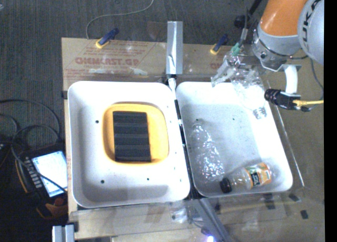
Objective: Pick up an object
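Over the far edge of the right shallow white plastic bin (279, 146), the two-finger gripper (238, 72) of the grey arm with the orange band (287, 9) hung, and something clear and crumpled, like thin transparent plastic (243, 78), was at its fingers. Whether the fingers really pinched it I could not tell, because the tips were hidden in the glare.

Well below the fingers, in the same bin, a crushed clear plastic bottle (205, 151) lay along the left wall. Nearer the front corner lay a small bottle with a black cap and an orange label (247, 177), on its side.

Far to the left of the fingers, the left white bin (84, 130) held a yellow rectangular tray with a black ribbed insert (135, 133).
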